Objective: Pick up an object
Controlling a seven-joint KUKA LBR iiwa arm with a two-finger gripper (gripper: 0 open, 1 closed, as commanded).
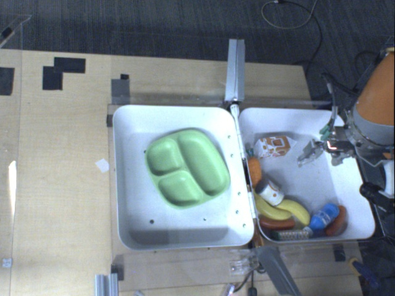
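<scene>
Although the gripper hung over the right bin, its jaws stood apart, holding nothing; the banana lay below them, unpicked.

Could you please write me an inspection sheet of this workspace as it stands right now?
Surface: wooden bench bearing two shallow white bins, left bin and right bin, side by side.
Job's things: in the right bin, a banana, a blue bottle, an orange item by the divider, and a white packet with orange print.
Clutter: a green divided plate lies in the left bin.
Grippers: the gripper hangs over the right bin's upper right part, above bare floor, with nothing seen between its jaws.
Cables: a thin cable loops on the dark floor beyond the bench.
Surroundings: black markers on the benchtop at upper left.
</scene>
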